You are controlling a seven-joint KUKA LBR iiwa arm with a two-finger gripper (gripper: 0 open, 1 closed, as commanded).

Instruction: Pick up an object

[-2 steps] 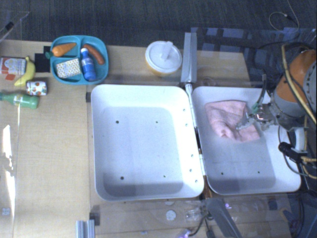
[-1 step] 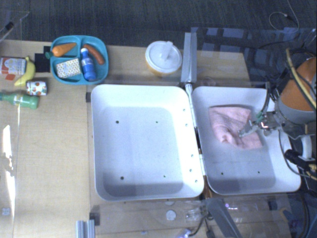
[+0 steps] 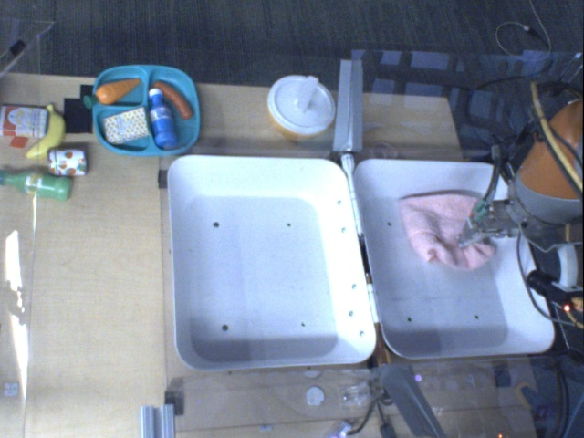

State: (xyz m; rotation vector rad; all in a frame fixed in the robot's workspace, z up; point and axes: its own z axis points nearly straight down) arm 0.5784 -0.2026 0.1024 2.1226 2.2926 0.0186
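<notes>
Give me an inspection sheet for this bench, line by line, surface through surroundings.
Surface: wooden bench bearing left bin and right bin.
Job's things: crumpled pink cloth in the right bin.
Clutter: blue divided tray of toy food, white lidded cup, banana, small can, green bottle, all outside the bins.
Gripper: gripper at the cloth's right edge.
Cables: black cables beside the arm.
Surroundings: dark floor.
</notes>
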